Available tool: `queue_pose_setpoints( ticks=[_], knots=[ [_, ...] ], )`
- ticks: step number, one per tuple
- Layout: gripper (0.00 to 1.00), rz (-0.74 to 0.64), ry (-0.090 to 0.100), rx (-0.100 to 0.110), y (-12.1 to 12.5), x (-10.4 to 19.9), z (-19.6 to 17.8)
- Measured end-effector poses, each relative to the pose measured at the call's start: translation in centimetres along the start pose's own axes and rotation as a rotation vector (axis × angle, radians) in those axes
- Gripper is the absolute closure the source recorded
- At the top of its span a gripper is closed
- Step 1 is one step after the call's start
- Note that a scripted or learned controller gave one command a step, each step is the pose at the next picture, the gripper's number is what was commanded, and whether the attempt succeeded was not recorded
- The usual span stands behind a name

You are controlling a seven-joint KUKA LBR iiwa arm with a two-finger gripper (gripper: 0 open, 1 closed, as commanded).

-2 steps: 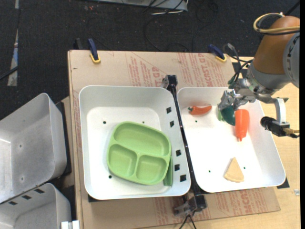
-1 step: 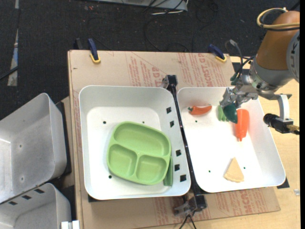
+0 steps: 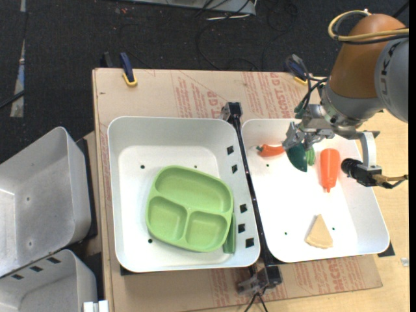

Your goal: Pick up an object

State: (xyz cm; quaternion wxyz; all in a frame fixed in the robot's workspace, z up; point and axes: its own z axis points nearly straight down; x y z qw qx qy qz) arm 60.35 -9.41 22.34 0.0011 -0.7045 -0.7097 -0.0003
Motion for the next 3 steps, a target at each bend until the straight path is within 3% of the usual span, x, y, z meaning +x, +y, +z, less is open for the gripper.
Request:
queue_pose_setpoints(
  ticks=[2, 3],
  knots=[
    [1.00, -0.002, 0.000, -0.002, -1.2, 12.2, -1.5],
    [1.00, -0.001, 0.000, 0.002, -1.7, 17.9, -0.2]
  ],
)
